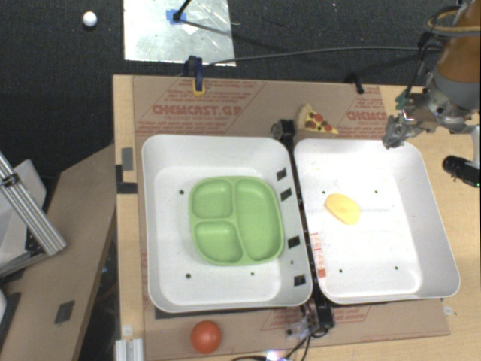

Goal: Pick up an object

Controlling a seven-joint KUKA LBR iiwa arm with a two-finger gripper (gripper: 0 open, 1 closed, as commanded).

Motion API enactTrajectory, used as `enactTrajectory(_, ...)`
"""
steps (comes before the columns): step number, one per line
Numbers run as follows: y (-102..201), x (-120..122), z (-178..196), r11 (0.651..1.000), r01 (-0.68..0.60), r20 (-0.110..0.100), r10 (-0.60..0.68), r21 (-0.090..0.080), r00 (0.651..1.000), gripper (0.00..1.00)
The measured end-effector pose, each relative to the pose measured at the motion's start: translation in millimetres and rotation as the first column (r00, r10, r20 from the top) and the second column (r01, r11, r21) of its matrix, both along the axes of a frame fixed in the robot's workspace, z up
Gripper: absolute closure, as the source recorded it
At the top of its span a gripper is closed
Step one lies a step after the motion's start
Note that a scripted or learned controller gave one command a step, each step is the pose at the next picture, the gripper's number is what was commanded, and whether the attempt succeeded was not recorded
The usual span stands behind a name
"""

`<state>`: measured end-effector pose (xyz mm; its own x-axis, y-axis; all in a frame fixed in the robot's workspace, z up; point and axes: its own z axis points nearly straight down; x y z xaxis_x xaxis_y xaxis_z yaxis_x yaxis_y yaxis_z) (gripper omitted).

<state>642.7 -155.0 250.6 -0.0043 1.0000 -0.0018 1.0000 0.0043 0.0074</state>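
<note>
Reading "CHEMCAST GP" in red on the brown sheet under the bins; gripper at right bin's far rim, finger state unclear; yellow object inside.

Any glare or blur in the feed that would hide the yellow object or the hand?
Camera view: light is even; the yellow object reads sharp against the right bin, with faint shadow. The foil sheet behind the bench glints. The hand is small and soft at the bin's far corner.
</note>
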Motion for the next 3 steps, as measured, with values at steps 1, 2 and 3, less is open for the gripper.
enactTrajectory(1, 52, -18, -13, 1.0, -0.004, -0.008, 0.004, 0.003, 1.0, 1.0)
enactTrajectory(2, 102, -21, -17, 1.0, -0.005, -0.006, 0.005, 0.003, 1.0, 1.0)
enactTrajectory(3, 154, -41, -9, 1.0, -0.005, -0.007, 0.005, 0.004, 1.0, 1.0)
